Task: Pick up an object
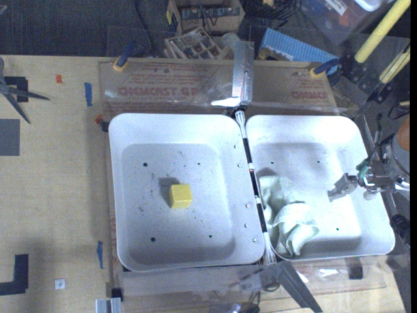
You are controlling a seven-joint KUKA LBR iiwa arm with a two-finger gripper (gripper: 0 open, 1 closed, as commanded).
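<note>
A small yellow block [181, 195] lies near the middle of the left bin [130, 142]. A crumpled white and pale green cloth [287, 217] sits in the near left part of the right bin [339, 135], against the wall between the two bins. My gripper [348, 186] hangs over the right side of the right bin, to the right of the cloth and apart from it. I see nothing in it. The arm comes in from the right edge.
Both bins sit side by side on a wooden bench, joined by a metal strip [242, 83]. Cardboard lies behind them. Boxes, cables and a yellow bar [384, 21] crowd the back. Clamps [122, 59] hold the cardboard corners.
</note>
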